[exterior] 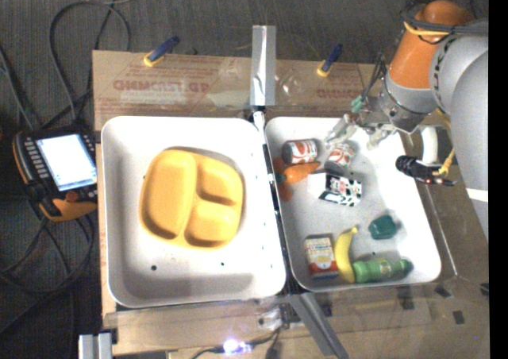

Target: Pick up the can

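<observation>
The can [301,151] is small, red and white with a silvery end. It lies on its side. It rests in the right bin's far left part.

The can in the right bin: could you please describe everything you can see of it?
The can is a small metal-looking one with a red and white label and a silvery end. It lies on its side near the back left corner of the right bin. An orange carrot-like piece lies just in front of it, seemingly touching. The gripper hovers close to its right, not holding it.
</observation>
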Robot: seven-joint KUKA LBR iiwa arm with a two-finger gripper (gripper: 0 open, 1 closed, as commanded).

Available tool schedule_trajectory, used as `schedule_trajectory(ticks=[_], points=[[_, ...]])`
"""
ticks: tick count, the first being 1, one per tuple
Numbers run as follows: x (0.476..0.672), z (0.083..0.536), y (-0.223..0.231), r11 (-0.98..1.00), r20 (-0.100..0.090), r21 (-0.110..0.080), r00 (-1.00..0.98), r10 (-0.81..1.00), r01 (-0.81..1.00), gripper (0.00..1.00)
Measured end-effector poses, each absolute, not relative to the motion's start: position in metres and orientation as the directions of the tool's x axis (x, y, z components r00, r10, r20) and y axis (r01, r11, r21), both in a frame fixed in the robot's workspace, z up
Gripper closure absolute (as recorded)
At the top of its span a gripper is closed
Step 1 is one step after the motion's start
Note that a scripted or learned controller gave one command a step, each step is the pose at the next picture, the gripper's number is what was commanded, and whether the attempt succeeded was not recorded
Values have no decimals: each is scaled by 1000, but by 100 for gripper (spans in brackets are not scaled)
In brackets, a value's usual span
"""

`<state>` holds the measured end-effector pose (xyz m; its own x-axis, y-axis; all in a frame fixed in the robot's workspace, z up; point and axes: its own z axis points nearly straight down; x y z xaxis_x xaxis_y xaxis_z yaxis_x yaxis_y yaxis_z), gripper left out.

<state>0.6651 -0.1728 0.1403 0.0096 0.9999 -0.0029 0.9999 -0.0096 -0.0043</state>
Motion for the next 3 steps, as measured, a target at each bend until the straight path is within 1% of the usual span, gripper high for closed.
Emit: schedule_trajectory(ticks=[1, 2, 3], points=[[646, 199, -146, -9, 0, -1, 9, 1000, 1000, 0], [660, 94, -172, -30, -2, 0, 30, 1000, 1000, 0], [660, 102, -171, -29, -2, -1, 29, 1000, 1000, 100]])
